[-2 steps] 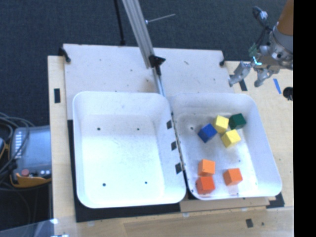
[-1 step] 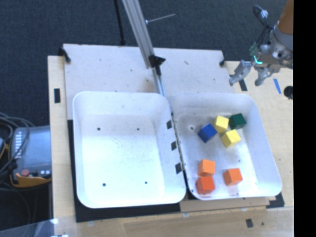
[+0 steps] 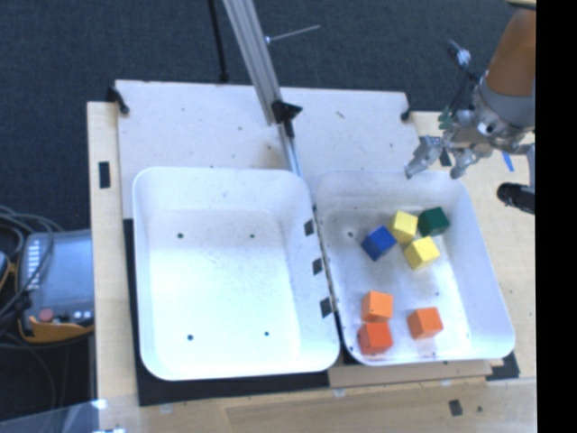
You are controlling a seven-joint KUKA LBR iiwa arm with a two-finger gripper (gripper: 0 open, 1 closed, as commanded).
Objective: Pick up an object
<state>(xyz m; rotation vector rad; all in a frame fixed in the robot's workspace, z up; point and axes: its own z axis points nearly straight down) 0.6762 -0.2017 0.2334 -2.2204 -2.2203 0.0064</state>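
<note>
1. Right bin (image 3: 487, 327) holds seven cubes, clear of its far edge.
2. Gripper (image 3: 438, 162) hangs over that bin's far edge, fingers spread, holding nothing.
3. Green cube (image 3: 435, 220), nearest, lies bin-inward from the fingers.

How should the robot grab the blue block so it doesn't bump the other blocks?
Probably from straight above, closing on two opposite flat sides of the blue block. It sits turned like a diamond, so the gripper would need to twist to match. One yellow block sits close on its right; pinching the sides away from it looks safest.
</note>
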